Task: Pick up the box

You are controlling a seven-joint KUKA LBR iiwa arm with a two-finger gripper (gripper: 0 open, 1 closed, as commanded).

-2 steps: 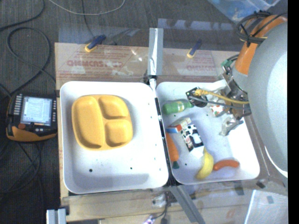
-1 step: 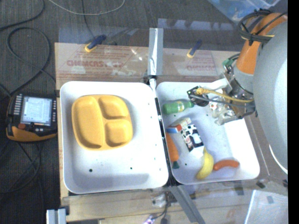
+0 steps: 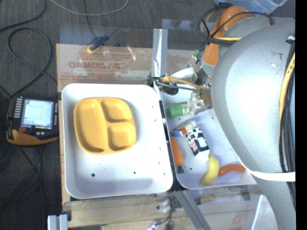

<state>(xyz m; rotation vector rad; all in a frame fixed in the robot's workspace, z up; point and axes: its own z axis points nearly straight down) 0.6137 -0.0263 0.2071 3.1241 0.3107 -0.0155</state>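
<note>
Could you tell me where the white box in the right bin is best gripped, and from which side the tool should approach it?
Probably from straight above, closing across the short width of the box near its middle. It lies flat and slanted in the right bin, so its long sides are the reachable faces. An orange carrot-like piece lies close on its left, and the banana sits just below, so a low sideways approach looks crowded.

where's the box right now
The box lies in the right bin, near its middle, between the green bottle above and the banana below.
</note>
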